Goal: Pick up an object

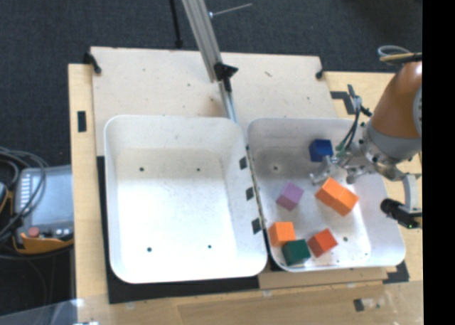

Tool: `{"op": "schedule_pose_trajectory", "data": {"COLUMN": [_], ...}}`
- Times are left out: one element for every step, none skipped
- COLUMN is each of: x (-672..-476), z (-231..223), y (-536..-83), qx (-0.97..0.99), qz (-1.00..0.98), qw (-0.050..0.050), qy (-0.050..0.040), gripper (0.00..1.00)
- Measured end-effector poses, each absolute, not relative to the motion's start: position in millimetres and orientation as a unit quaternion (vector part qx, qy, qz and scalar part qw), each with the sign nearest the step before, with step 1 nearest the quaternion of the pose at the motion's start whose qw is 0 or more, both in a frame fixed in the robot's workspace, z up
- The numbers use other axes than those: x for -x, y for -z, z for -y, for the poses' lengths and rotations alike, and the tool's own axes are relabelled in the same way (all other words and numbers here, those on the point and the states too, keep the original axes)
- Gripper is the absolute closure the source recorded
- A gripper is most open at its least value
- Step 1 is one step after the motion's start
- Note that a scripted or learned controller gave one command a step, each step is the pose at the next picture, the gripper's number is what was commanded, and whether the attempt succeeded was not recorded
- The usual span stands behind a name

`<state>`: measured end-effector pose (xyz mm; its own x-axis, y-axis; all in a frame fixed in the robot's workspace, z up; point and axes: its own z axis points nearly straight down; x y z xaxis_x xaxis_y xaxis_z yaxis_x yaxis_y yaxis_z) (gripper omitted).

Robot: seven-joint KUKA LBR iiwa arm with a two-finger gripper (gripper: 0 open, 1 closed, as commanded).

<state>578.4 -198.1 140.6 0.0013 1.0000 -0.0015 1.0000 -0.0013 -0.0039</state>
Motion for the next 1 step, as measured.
{"op": "schedule_pose_trajectory", "data": {"x": [-580.7], "z": [198.5], "y": [-154.7], "qx": [0.709], "qz": [0.706], "qw": [-0.003], "qy": [0.0014], "gripper": [1.0]}}
